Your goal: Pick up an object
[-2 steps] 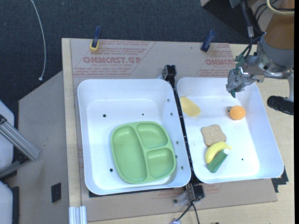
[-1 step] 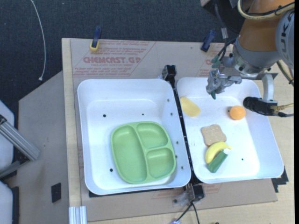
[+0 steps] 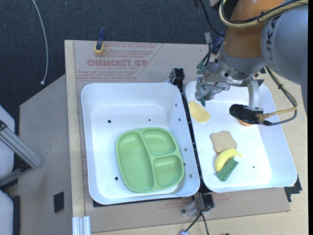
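Camera view: cardboard sheet (image 3: 122,62) under two white bins (image 3: 98,131), dark carpet (image 3: 122,13) around; jaws (image 3: 203,98) state unclear.

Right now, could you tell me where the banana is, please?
The banana lies in the right bin, toward its front, touching the green block and just below the slice of bread.
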`<action>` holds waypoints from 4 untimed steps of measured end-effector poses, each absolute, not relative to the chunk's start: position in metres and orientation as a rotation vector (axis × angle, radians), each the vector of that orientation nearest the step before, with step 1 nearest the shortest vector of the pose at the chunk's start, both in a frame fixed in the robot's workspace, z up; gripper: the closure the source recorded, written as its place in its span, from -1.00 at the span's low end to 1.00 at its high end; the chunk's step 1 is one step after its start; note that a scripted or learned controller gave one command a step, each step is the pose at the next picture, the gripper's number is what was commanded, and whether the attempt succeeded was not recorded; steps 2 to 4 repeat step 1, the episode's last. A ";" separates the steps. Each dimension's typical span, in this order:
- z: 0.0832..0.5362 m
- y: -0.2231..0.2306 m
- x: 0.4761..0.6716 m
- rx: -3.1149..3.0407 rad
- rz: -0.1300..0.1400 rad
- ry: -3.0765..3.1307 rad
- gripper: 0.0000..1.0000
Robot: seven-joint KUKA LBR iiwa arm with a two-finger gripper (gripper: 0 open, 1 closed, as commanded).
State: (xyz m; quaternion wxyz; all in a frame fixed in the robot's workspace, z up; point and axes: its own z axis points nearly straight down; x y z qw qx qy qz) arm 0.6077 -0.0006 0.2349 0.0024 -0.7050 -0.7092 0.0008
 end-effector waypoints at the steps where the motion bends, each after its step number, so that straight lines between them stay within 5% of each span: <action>1: 0.222 0.049 0.623 -2.215 -0.002 -2.227 1.00; 4: 0.222 0.049 0.623 -2.215 -0.002 -2.227 1.00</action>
